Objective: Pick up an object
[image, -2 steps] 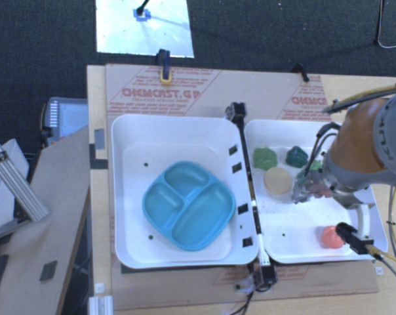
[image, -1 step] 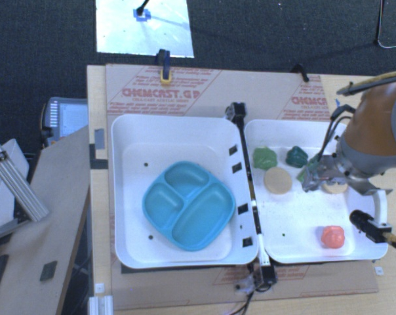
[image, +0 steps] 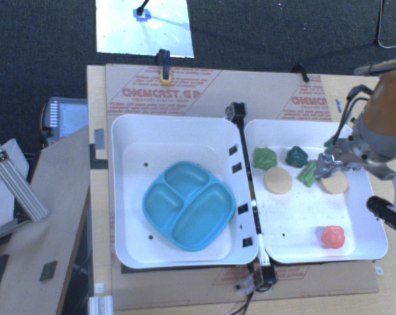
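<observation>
- Your end effector [image: 326, 165] hangs over the right bin [image: 301, 243], just beside the green piece [image: 307, 173] (you cannot tell its state).
- A pink object [image: 332, 237] lies near the bin's front, well apart.

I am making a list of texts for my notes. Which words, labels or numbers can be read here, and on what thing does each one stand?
"CHEMCAST GP", red letters on the cardboard sheet under the bins, behind the left bin.
"CHEMCAST", partly cut off, red on the same sheet behind the right bin.
The smaller red lines around both prints are too blurred to read.
</observation>
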